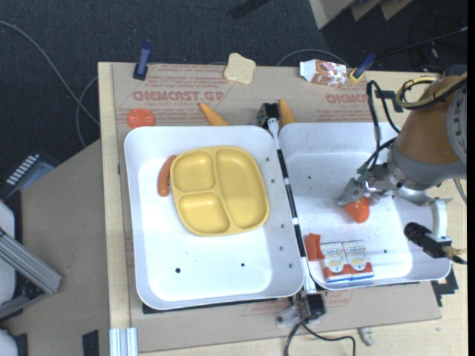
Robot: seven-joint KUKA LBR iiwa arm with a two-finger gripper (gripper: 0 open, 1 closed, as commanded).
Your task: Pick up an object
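Note:
My gripper (359,194) is low in the right bin (326,143), reaching in from the right under the orange-banded wrist. Just below its metal fingertips lies a small orange object (359,211), touching or nearly touching them. I cannot make out whether it sits between the fingers. Near the front of the same bin lie a flat white and blue packet (346,260) and a small red piece (312,246). In the left bin (148,221) are a yellow sectioned plate (220,189) and a red sausage (163,177) beside the plate's left edge.
Outside the bins, on the cardboard at the back, lie a slice of bread (239,67), a carrot piece (212,115), a red disc (139,117), a blue clip (141,59) and a small carton (323,71). Cables loop at the right behind the arm.

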